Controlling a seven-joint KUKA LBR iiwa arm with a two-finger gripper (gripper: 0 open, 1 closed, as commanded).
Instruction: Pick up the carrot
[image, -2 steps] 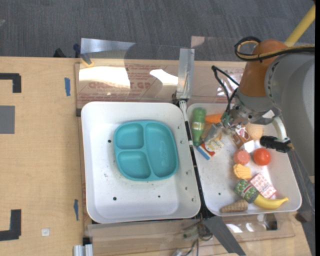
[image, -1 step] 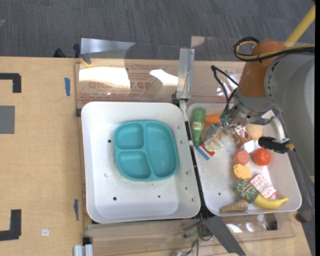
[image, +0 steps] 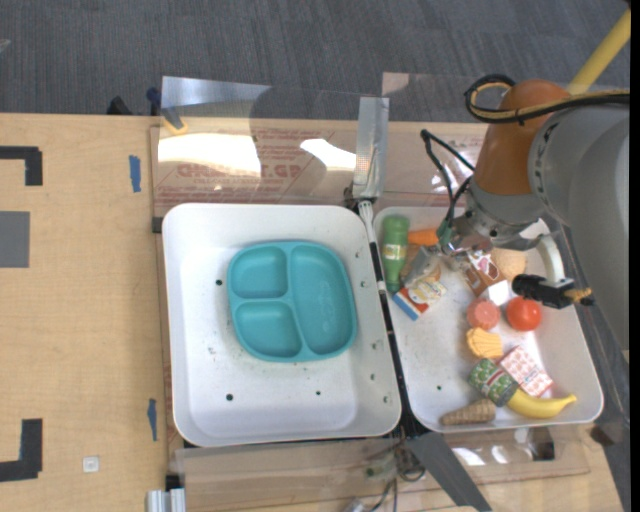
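Camera view showed the gripper (image: 452, 243) low in the right bin (image: 570, 390), beside the carrot (image: 423, 238); its state couldn't be told.

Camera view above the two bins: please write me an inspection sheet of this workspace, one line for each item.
Surface: two white bins side by side, left bin and right bin, on a tan bench.
Job's things: carrot, orange, at the far end of the right bin beside a green bottle.
Clutter: teal divided plate in the left bin; in the right bin a tomato, a banana, an ice cream cone and small packets.
Grippers: hand low over the right bin's far end, close to the carrot; finger state cannot be judged.
Cables: black cables looping along the arm's wrist.
Surroundings: grey carpet; blue tape marks on the bench.
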